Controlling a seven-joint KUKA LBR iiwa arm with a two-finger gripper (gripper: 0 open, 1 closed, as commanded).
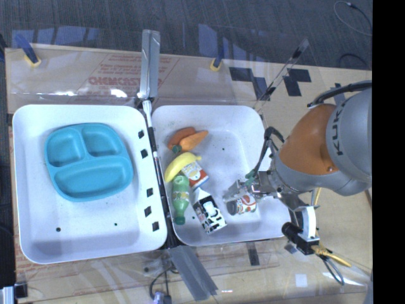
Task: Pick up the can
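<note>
The can (pixel 245 205), silver with red and white print, lies on its side near the front right of the right bin (pixel 247 122). My gripper (pixel 244 187) hangs directly over it and looks to be touching its top, at the end of the grey arm with the orange band (pixel 307 147) that reaches in from the right. The gripper's body hides the can's upper edge.
Left of the can lie a black-and-white carton (pixel 209 214), a green bottle (pixel 180 198), a banana (pixel 179 165), a small red-and-white pack (pixel 199 177) and a carrot (pixel 190 138). A blue divided plate (pixel 88 160) sits in the left bin (pixel 31 233).
</note>
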